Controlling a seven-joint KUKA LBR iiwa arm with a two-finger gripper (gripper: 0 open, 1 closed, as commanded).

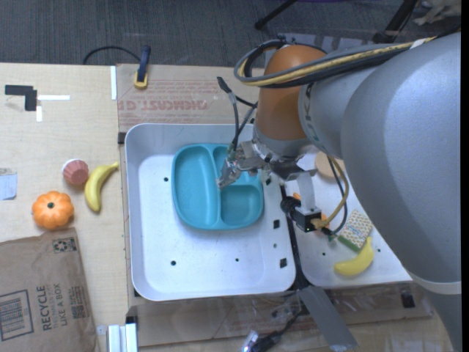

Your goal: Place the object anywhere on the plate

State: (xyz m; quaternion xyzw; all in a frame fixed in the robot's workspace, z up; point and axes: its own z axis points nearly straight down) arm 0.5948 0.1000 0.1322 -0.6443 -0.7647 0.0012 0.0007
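My tool hangs over the blue divided plate in the left bin, its grip unreadable from here, while the banana lies in the right bin.

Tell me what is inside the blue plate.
The plate has its compartments bare where they show. The hand hangs over its divider near the right side, so whatever lies directly beneath it is covered. A banana lies in the right bin.
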